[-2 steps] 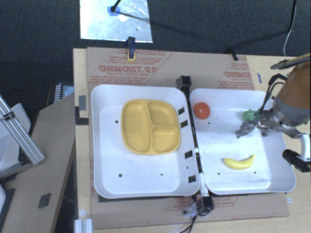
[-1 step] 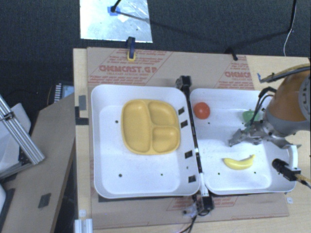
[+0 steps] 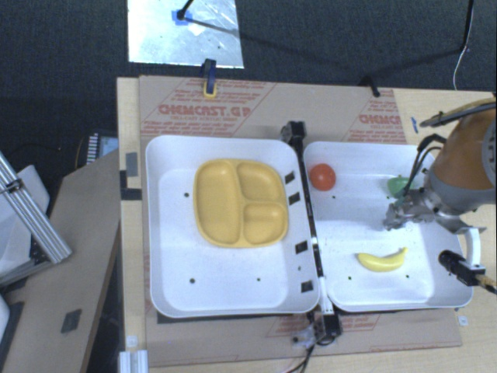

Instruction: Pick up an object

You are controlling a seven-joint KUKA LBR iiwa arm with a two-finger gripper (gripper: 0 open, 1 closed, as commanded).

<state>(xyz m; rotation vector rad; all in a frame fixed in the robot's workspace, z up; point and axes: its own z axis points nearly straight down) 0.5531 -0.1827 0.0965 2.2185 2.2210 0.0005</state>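
In the right bin (image 3: 349,290) lie a yellow banana (image 3: 381,259) near the front, a red-orange ball (image 3: 322,177) at the back left, and a green object (image 3: 398,184) partly hidden behind the arm. My gripper (image 3: 396,216) reaches in from the right and hangs low over the bin floor, just above the banana and below the green object. Nothing shows between its tips.
The left bin (image 3: 167,286) holds a yellow divided plate (image 3: 239,202). A black clip strip (image 3: 304,216) runs between the two bins. The arm's orange band (image 3: 466,142) sits over the right bin's far right side. Cardboard lies under both bins.
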